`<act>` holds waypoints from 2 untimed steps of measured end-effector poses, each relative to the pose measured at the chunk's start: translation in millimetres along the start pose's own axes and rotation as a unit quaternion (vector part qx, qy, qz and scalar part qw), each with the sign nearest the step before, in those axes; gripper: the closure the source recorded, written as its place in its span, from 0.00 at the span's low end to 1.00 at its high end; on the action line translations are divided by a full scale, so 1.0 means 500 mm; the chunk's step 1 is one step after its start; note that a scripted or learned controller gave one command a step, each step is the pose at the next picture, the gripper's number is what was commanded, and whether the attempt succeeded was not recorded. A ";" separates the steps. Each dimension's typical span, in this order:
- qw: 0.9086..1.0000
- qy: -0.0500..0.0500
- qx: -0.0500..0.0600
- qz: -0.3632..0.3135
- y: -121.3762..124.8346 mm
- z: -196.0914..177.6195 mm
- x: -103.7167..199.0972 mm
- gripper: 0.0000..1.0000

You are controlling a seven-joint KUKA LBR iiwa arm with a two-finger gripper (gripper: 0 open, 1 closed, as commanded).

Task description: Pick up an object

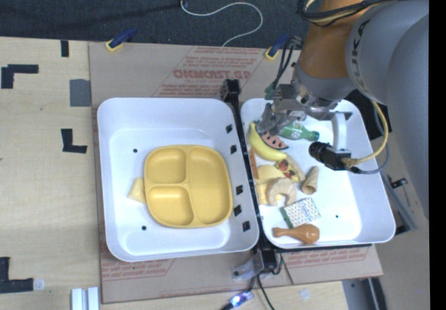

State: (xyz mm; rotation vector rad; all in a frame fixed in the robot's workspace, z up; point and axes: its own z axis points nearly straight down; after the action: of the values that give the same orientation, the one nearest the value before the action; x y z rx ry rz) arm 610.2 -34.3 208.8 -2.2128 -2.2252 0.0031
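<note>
In the right bin (pixel 362 221), toward its left wall, a heap of small toy foods is gathered: a curved yellow banana (pixel 267 149), a watermelon slice (pixel 276 140), a green bottle (pixel 301 134), pale bread-like pieces (pixel 279 189), a cone (pixel 310 179), a checked packet (pixel 301 212) and a brown drumstick (pixel 300 233). The gripper (pixel 273 122) is seen low over the banana and slice; whether it is open or closed cannot be told. The bin's right half is left bare, smooth white plastic. In the left bin (pixel 115 162) a yellow divided tray (pixel 188 185) is laid. Both bins are set on brown cardboard (pixel 195 75) over a wooden bench (pixel 42 183).
</note>
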 end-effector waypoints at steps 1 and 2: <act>1.000 0.001 -0.001 -0.001 -0.041 -0.030 0.120 1.00; 1.000 0.000 -0.001 0.002 -0.038 -0.046 0.109 1.00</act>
State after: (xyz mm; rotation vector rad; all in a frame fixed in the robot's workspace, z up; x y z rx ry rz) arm 591.2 20.1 232.2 -2.2182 -2.2229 0.0008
